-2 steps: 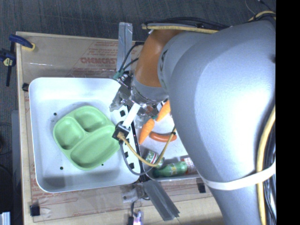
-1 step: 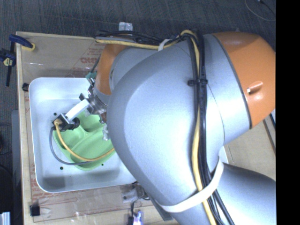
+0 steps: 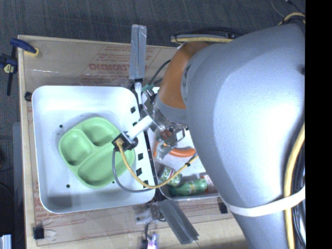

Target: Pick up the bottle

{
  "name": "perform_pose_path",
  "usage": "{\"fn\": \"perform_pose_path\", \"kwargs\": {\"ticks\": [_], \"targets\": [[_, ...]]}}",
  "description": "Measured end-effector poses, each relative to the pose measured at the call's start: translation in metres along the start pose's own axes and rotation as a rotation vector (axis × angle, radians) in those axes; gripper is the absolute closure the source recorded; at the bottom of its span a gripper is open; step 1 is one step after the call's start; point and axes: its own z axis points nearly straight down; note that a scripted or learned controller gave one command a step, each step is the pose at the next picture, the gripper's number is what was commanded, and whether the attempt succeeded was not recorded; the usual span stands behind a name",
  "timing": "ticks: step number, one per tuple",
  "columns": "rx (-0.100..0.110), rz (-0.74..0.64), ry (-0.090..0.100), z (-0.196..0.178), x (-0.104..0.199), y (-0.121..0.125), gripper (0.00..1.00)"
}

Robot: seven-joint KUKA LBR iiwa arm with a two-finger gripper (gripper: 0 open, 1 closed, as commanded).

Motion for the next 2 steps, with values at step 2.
{"fn": "perform_pose_path", "kwargs": {"ticks": [2], "targets": [[-0.002,0.250,0.003,0.027,0.029,-0.173,0.00]]}}
